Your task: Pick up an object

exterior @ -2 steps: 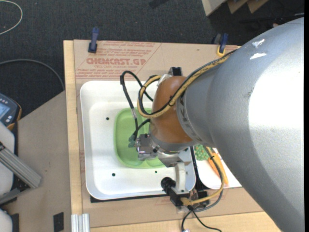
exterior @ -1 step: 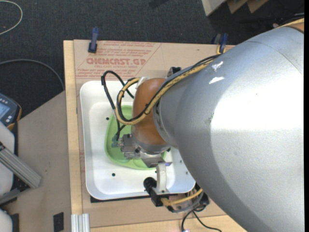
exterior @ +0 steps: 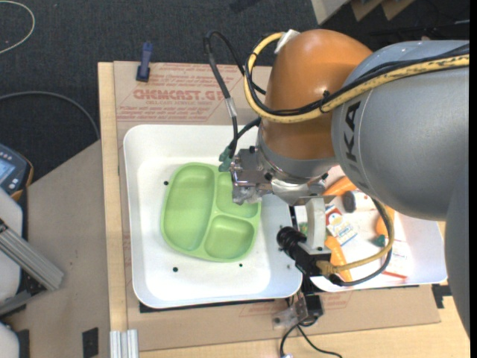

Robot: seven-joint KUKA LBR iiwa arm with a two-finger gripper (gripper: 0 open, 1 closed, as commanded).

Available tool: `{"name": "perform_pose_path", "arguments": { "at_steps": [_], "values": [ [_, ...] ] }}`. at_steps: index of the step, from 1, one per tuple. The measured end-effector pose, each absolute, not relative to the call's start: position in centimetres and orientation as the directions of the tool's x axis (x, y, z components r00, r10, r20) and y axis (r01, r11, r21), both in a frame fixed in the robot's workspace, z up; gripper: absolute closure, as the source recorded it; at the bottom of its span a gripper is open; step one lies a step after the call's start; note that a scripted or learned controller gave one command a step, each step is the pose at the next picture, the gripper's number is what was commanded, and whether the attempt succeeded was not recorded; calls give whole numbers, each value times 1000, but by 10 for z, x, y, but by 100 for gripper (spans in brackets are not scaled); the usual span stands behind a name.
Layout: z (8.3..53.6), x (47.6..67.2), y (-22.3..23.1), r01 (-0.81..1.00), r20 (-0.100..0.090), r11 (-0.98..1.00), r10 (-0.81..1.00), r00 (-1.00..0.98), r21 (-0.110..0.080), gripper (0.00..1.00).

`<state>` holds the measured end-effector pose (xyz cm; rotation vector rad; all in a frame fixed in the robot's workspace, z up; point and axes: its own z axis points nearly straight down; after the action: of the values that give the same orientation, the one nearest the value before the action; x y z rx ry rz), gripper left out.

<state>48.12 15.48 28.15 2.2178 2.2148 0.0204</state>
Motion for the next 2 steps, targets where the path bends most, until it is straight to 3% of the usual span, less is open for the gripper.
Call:
{"name": "perform_pose_path", "arguments": {
  "at_steps": [1, 2],
  "values": [
    [386, 480, 203, 1000, 7, 8, 1000, -8, 13, 100],
    [274, 501, 214, 1000, -4, -1, 1000, 1, -11, 100]
  ]
}}
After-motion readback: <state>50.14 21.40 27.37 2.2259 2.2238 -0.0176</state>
